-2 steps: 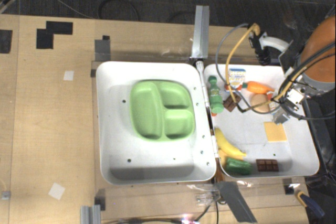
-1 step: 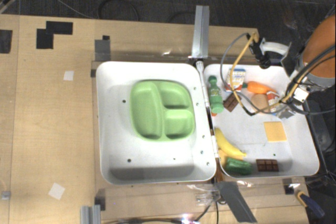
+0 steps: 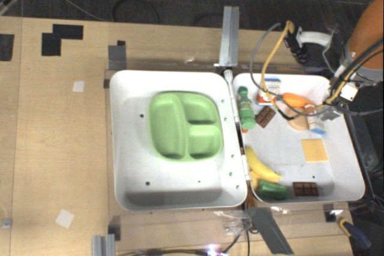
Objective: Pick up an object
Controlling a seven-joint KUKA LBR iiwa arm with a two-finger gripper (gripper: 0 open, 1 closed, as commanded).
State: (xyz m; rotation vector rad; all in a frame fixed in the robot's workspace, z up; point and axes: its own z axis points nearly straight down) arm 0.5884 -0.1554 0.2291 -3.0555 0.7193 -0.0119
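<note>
The right bin holds several small items. A green bottle lies along its left wall, with a small brown block beside it. An orange carrot and a tan round piece sit near the back, next to a white packet. A yellow cheese slice lies in the middle. A banana, a green vegetable and a chocolate bar rest at the front. My gripper hangs over the bin's back right corner, just right of the carrot, wrapped in cables.
The left bin carries a green divided plate. A metal post rises behind the wall between the bins. A yellow and black cable loops over the back of the right bin. The arm's orange band is at the upper right.
</note>
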